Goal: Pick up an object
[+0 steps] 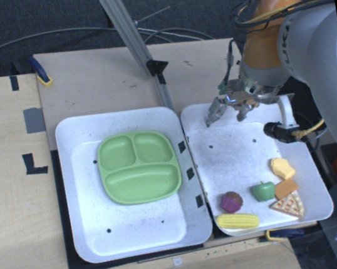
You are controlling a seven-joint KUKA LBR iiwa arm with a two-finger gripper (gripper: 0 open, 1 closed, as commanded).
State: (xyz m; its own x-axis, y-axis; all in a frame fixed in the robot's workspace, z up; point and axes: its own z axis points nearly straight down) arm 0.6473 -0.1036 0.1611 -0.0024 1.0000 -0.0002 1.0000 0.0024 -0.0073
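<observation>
My gripper [227,114] hangs over the far edge of the right bin [235,152], its two fingers spread apart with nothing between them. The toy foods lie at the bin's near end, well away from it: a purple round piece [232,202], a corn cob [237,220], a green pepper [264,191], a pizza slice [289,206], an orange wedge [285,189] and a yellow chunk [281,168].
The left bin [83,195] holds a green divided plate [139,166]. A metal pole [131,38] slants down to the back between the bins. The arm's grey body [318,75] fills the right side.
</observation>
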